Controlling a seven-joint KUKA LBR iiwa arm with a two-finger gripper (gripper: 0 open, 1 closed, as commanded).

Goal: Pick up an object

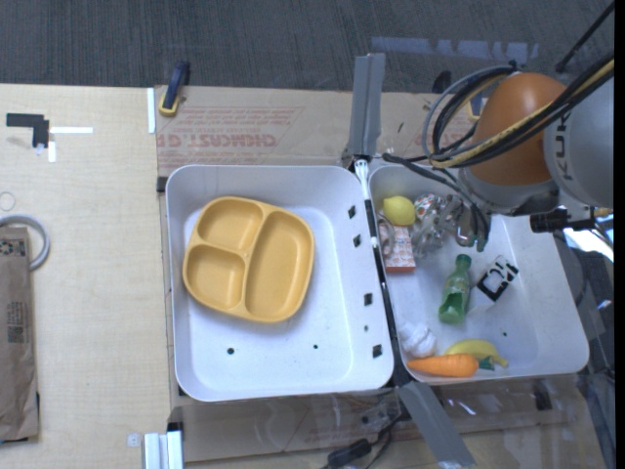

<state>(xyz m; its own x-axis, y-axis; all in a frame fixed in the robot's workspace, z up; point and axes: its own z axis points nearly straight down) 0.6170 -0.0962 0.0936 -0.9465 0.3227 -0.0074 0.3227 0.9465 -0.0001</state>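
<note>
A dark grey ribbed carpet floor (244,22) runs across the top, beyond the bench. The pale wooden bench top (88,262) fills the left side, lit evenly from above. A flat sheet of brown printed cardboard (244,130) lies on it behind the bins, and a brown paper bag (15,330) rests at the left edge

Green bottle (455,290) lying in right bin (547,320), carrot (444,365), banana (477,349), lemon (398,210) nearby
</note>
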